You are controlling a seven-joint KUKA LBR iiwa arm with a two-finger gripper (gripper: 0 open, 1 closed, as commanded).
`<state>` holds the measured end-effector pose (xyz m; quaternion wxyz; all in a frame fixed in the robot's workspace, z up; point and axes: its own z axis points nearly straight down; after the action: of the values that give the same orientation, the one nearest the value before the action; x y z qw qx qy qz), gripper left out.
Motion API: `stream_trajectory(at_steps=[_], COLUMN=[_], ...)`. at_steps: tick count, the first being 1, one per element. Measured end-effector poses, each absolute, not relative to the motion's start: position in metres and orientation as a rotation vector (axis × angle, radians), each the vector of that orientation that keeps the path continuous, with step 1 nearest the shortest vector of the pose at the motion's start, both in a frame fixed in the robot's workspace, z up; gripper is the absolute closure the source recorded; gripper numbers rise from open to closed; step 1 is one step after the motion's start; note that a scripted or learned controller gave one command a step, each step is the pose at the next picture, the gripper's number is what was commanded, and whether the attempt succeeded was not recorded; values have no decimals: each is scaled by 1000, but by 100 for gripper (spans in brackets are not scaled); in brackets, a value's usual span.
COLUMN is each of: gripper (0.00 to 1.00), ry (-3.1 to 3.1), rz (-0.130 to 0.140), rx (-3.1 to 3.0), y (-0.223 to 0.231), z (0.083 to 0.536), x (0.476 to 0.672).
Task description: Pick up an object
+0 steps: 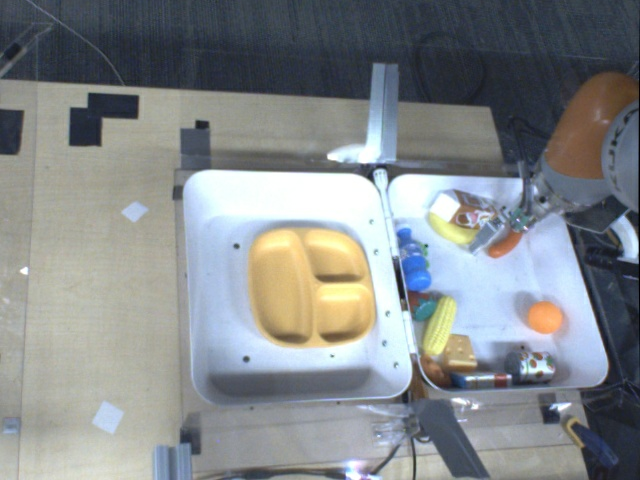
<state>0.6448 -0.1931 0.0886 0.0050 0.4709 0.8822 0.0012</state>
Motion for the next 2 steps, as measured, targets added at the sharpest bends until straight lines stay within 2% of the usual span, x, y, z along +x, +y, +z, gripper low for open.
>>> stream_trajectory(at_steps=[1, 2], gripper=[0, 0], ry=[2743, 2808], rz=[3, -14], rx=[1526, 1436], y=[-105, -108], z=[87, 87], x=[661, 666])
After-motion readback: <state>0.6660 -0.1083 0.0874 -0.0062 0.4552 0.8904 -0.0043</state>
